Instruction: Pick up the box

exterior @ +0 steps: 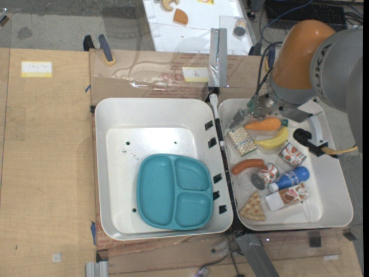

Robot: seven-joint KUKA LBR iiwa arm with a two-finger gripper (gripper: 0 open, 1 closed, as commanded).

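A small tan patterned box (241, 141) lies in the right bin (337, 209), near its left wall. My gripper (247, 115) hangs low at the bin's far left corner, just above and behind this box and beside an orange carrot (264, 124). Nothing shows held in it. The grey arm with its orange band (301, 53) reaches in from the upper right and hides the bin's far right corner. A red-and-white carton (286, 195) lies near the bin's front.
Around the box lie a banana (273, 140), a sausage (248, 166), two cans (264, 176) (292, 153), a blue bottle (291, 179) and a pizza slice (252, 208). The left bin (109, 154) holds a teal divided plate (174, 192).
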